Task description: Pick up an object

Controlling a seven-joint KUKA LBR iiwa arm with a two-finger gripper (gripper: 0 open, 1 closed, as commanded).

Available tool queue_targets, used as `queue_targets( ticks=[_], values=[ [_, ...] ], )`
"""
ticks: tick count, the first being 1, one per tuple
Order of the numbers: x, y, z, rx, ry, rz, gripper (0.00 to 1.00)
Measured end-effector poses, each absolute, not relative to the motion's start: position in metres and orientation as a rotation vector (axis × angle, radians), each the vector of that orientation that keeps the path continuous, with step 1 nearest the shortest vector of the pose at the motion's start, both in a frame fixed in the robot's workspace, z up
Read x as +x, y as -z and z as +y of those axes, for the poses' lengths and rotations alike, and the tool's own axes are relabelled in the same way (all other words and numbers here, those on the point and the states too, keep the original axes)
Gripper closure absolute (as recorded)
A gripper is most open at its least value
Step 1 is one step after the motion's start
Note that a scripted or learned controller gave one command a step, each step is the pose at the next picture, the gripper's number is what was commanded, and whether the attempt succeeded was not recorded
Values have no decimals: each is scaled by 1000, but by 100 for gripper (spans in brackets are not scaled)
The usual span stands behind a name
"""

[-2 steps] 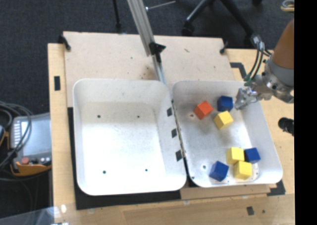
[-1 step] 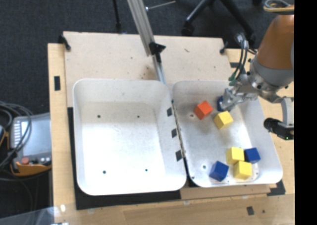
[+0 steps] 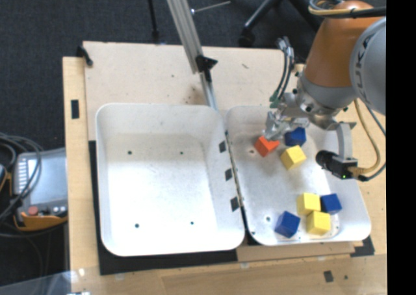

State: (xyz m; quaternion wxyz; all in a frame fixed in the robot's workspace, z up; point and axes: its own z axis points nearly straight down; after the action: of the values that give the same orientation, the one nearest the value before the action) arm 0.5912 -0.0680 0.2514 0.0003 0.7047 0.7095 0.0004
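Observation:
My gripper (image 3: pixel 275 128) hangs over the upper left part of the right bin (image 3: pixel 260 229), low above the floor. An orange block (image 3: pixel 265 147) lies directly below and slightly left of its tip, touching or nearly touching it. A blue block (image 3: pixel 296 136) sits just right of the gripper, and a yellow block (image 3: pixel 293 156) lies below that one. Whether the orange block is gripped cannot be made out.
Near the right bin's front edge lie a blue block (image 3: pixel 286 223), two yellow blocks (image 3: pixel 309 203) (image 3: pixel 318 223) and another blue block (image 3: pixel 331 203). The left bin (image 3: pixel 104 157) stands beside it. A slanted metal rail (image 3: pixel 185 27) rises behind the bins.

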Motion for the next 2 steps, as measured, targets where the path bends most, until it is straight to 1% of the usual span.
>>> queue_targets(
  ticks=[1, 2],
  values=[
    [595, -257, -10, 2213, -4, 2230, 100],
    [589, -258, 44, 2214, -1, 2231, 100]
  ],
)
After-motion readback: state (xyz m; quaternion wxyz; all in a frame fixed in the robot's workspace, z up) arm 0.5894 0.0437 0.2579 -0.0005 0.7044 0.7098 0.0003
